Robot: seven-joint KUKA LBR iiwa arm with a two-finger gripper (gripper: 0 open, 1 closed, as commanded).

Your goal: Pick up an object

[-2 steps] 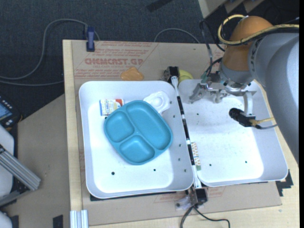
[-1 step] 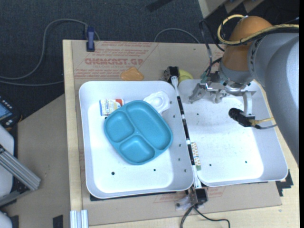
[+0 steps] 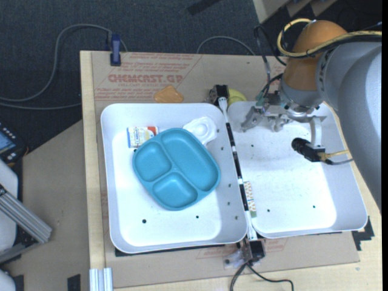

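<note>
Over the right white bin (image 3: 303, 217) the grey two-finger gripper (image 3: 265, 117) is hovering, holding nothing I can see, while the blue three-compartment plastic plate (image 3: 176, 168) is sitting leftward in the left white bin (image 3: 121, 180).

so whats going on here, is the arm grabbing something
Not at this moment. The arm reaches in from the right, and its claw hangs over the far end of the right bin with nothing visible between its fingers. The things to pick lie in the left bin: a blue divided tray, a small white piece at its far edge and a small packet beside it. All three lie apart from the claw.
</note>
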